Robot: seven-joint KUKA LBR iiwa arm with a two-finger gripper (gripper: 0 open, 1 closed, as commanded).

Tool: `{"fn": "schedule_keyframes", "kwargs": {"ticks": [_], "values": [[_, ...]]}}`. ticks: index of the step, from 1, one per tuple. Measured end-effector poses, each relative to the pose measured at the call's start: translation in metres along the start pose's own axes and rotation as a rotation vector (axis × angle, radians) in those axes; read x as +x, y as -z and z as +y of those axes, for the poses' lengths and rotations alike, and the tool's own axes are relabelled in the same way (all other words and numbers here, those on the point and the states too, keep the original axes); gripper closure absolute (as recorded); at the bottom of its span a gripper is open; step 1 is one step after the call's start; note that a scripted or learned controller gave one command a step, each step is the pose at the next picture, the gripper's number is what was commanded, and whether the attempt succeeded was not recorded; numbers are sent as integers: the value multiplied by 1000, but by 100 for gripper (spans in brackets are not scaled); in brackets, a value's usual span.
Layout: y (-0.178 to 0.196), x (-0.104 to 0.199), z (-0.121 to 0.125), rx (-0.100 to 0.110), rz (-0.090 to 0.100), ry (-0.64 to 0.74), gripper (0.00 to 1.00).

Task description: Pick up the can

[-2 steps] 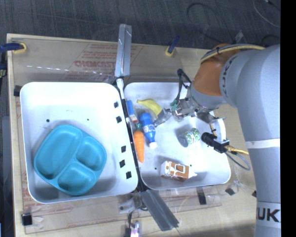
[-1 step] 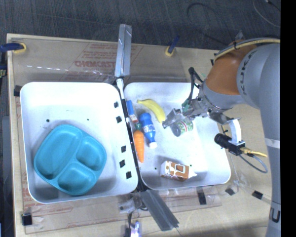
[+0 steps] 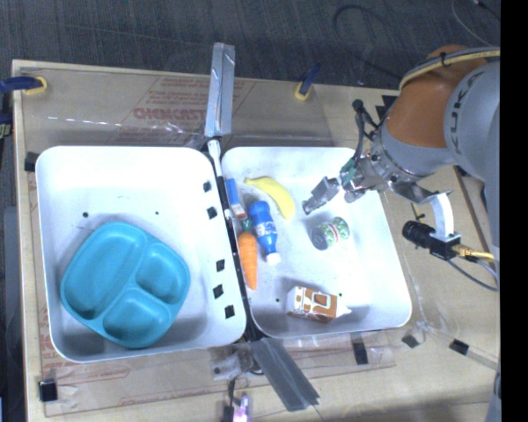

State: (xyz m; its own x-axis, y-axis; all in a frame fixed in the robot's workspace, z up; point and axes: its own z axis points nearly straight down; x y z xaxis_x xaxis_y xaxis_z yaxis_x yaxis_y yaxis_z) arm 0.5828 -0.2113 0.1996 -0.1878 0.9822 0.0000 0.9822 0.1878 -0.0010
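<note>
End effector (image 3: 321,195) hangs over right bin (image 3: 383,275), fingers apart, grasping nothing. Can (image 3: 331,233) lies on its side just below it, beside bottle (image 3: 264,227) and banana (image 3: 277,193). I judge it light, rigid, slick, prone to rolling; grip across its round body.

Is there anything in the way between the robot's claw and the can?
Nothing visible is in the way. The end effector hangs just above the can in the right bin, with bare white floor between them. The banana and blue bottle lie off to the can's left.
</note>
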Motion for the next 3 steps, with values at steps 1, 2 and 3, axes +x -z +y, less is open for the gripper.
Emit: {"fn": "schedule_keyframes", "kwargs": {"ticks": [1, 2, 3], "values": [[-100, 6, -21, 3, 1, -16, 0], [-71, 10, -43, 2, 2, 24, 0], [-74, 12, -53, 3, 2, 26, 0]]}}
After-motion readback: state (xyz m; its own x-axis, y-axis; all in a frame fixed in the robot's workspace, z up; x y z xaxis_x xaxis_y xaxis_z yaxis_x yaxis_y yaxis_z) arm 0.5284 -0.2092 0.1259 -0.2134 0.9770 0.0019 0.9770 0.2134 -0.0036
